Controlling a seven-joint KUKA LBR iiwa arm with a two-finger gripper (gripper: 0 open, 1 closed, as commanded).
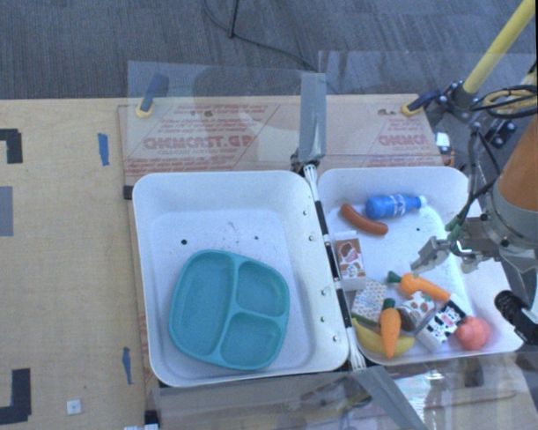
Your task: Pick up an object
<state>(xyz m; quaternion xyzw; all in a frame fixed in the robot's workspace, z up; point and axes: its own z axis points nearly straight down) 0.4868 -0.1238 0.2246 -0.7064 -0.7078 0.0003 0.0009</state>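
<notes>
We cannot tell how the end effector [439,250] is set, for its tip is small and blurred over the right bin [457,181], and the arm [522,188] is cut off at the right edge. Just below it lies an orange carrot [423,287], long axis running from upper left to lower right. More toys crowd the bin's near corner, hard to separate.

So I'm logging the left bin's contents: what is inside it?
The left bin holds one teal divided plate, lying flat toward the front. Its three compartments hold nothing. Dark specks dot the floor behind it. Whatever lies under the plate is covered.
</notes>
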